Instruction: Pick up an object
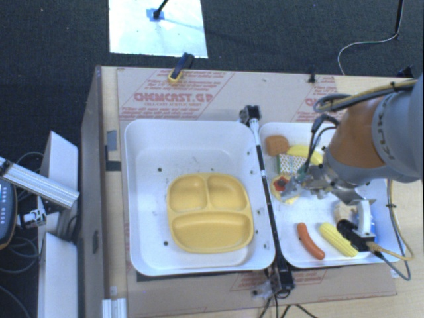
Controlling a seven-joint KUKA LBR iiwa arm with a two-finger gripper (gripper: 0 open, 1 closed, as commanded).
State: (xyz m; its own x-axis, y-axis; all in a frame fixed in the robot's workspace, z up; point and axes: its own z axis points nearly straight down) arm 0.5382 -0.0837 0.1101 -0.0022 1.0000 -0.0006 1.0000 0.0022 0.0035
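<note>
From my seat at the remote console, I look down at a slant on a desk (199, 88) bearing two white bins side by side. The left bin (149, 151) holds a yellow divided plate (210, 212), lying flat near its middle. The right bin (377, 254) holds the small things. A hot dog (310, 240) lies near the front edge, its long axis running from upper left to lower right. Just beside it on the right lies a corn cob (338, 238), its long axis on much the same diagonal, its far end pointing toward the front right corner. An orange piece (277, 144) sits near the bin's back left, with a yellow piece (301, 152) beside it and a checked piece (287, 163) just below.

The arm (381, 141) reaches in from the right, its orange band above the wrist. The gripper (291, 187) hangs low over a cluster of red and yellow things (283, 183) near the bin's left wall. I cannot tell whether the fingers are wide, narrow or holding anything; the spot is too cluttered.
</note>
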